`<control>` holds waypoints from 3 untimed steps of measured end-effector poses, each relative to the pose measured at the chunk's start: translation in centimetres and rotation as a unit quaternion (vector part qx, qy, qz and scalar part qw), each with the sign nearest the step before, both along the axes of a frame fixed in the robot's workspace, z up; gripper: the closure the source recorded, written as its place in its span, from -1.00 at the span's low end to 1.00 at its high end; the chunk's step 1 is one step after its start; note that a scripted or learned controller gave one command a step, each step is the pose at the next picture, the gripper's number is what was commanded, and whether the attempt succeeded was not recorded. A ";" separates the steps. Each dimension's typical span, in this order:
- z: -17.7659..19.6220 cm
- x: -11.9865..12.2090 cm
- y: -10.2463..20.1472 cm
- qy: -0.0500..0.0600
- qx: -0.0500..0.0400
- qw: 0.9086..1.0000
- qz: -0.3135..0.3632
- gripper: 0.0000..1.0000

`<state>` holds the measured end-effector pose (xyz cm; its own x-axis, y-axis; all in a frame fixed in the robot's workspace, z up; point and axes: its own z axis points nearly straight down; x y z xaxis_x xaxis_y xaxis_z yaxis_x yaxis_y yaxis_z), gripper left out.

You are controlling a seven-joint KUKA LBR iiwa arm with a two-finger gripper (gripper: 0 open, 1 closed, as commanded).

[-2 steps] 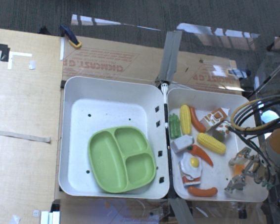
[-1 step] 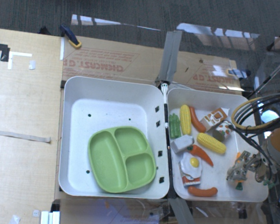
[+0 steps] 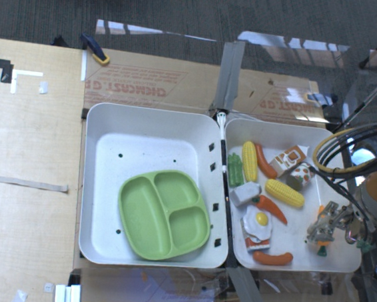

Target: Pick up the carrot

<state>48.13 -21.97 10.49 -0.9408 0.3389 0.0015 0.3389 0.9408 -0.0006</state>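
Note:
The carrot [image 3: 273, 209] is a small orange toy with a green tip, lying slantwise in the middle of the right bin [image 3: 337, 266], between the grey block [image 3: 244, 194] and the fried egg [image 3: 259, 221]. My gripper [image 3: 321, 229] hangs over the right part of that bin, well to the right of the carrot and apart from it. A small orange-and-green bit [image 3: 323, 248] shows just below the gripper; what it is and whether it is held are unclear.
The right bin also holds two corn cobs [image 3: 285, 193], a green pod [image 3: 235, 170], an orange-red sausage [image 3: 266, 160], another sausage [image 3: 273, 258] and a boxed toy [image 3: 294, 165]. The left bin [image 3: 99, 171] carries a green divided plate [image 3: 164, 213]. Cables [image 3: 339, 153] loop over the right rim.

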 end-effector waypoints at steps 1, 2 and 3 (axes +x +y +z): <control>0.8 0.2 0.0 0.000 0.000 1.000 0.002 1.00; 0.8 0.2 0.1 0.000 0.000 1.000 0.002 -1.00; 1.5 0.3 0.1 -0.001 -0.001 1.000 0.003 1.00</control>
<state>48.43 -21.90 12.02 -0.9432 0.3323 -0.0001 0.3323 0.9432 -0.0018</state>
